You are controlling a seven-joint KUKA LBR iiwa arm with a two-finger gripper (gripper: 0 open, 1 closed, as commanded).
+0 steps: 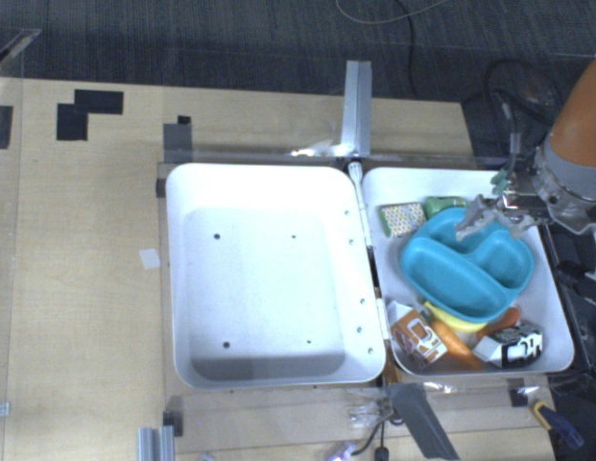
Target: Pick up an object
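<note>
My gripper (491, 221) hangs over the right bin (562, 339), just above the far rim of a blue divided dish (465, 272). Its fingers (470, 224) are spread open, and nothing sits between them. The dish lies tilted on top of other items. A green object (443, 205) and a green-and-white patterned packet (401, 218) lie behind the dish. In front of it are a brown box (418, 340), an orange carrot-like piece (459, 346), a yellow piece (453, 320) and a black-and-white item (516, 346).
The left white bin (264, 277) stands beside the right one, separated by a thin double rim (369, 267). A metal post (358, 104) rises behind the bins. The grey arm with its orange band (576, 137) comes in from the right.
</note>
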